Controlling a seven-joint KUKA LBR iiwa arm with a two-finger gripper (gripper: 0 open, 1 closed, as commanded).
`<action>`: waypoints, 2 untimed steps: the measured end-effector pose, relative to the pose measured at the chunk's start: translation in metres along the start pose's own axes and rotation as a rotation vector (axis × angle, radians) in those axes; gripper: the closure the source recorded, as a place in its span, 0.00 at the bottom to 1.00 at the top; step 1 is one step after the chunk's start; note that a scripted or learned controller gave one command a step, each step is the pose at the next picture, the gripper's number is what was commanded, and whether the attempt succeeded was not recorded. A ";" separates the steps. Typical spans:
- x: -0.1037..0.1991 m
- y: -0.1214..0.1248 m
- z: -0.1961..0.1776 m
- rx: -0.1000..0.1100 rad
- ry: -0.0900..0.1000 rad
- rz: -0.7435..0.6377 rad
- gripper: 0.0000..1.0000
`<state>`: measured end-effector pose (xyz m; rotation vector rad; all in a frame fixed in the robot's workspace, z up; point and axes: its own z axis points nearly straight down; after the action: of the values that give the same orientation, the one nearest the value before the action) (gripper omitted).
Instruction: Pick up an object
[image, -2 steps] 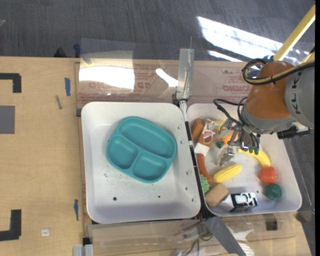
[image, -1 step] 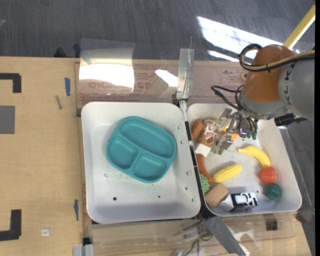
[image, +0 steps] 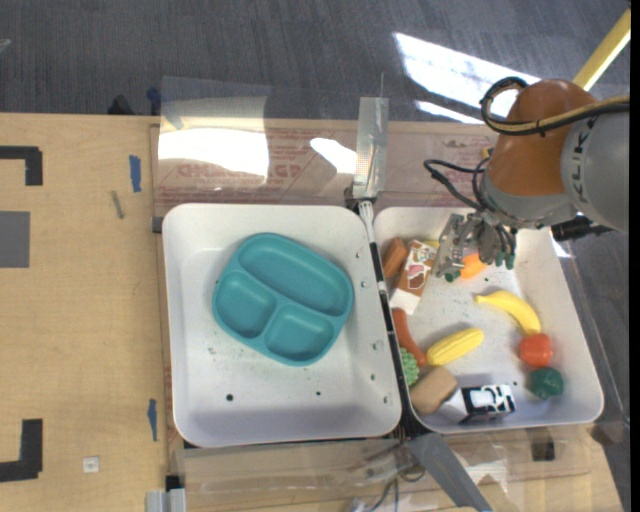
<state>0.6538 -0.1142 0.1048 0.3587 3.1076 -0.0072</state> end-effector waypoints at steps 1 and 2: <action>0.014 0.047 -0.149 -0.008 -0.010 0.047 1.00; 0.017 0.044 -0.140 -0.004 0.007 0.050 0.00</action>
<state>0.6453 -0.0661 0.2443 0.4371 3.1036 0.0009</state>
